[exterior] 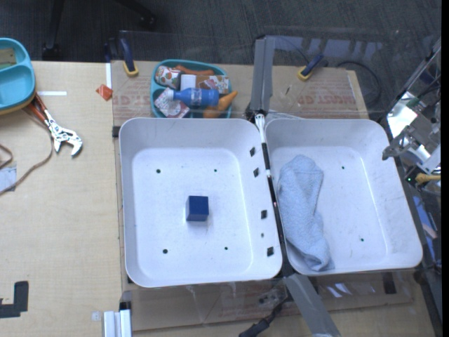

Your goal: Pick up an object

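A small blue cube point(198, 208) sits near the middle of the left white bin point(140, 258). In the right white bin point(379, 258), a crumpled pale blue cloth point(303, 209) lies along the left side, running from the middle toward the front wall. My gripper point(401, 143) is at the far right, above that bin's right rim and well away from both the cloth and the cube. It is partly cut off by the frame edge. Nothing shows between its fingers.
A teal tray point(191, 90) with several small packaged items stands behind the left bin. A wrench point(63, 137) and a teal dish point(14, 72) lie on the wooden bench at the left. Orange clamps point(130, 67) point(305, 71) grip the back edge.
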Robot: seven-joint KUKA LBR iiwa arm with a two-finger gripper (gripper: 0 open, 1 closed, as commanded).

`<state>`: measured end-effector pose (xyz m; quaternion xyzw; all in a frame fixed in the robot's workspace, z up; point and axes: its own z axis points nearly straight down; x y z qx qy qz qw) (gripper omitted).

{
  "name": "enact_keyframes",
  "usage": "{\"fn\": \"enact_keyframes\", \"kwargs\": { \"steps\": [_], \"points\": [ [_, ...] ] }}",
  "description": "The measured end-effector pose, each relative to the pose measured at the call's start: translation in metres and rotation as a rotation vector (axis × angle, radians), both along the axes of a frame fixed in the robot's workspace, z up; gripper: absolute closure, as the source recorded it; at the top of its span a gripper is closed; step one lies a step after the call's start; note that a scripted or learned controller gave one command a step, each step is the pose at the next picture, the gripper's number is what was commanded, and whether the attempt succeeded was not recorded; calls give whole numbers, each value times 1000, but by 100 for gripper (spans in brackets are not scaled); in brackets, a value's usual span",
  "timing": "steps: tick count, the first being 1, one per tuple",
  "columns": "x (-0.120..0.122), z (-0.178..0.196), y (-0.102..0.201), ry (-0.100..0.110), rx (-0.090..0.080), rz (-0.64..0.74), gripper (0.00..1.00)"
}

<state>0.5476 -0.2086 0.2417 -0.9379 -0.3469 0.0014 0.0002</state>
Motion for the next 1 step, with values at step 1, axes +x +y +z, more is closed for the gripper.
{"fn": "enact_keyframes", "kwargs": {
  "steps": [1],
  "points": [
    [38, -3, 62, 2, -1, -275, 0]
  ]
}}
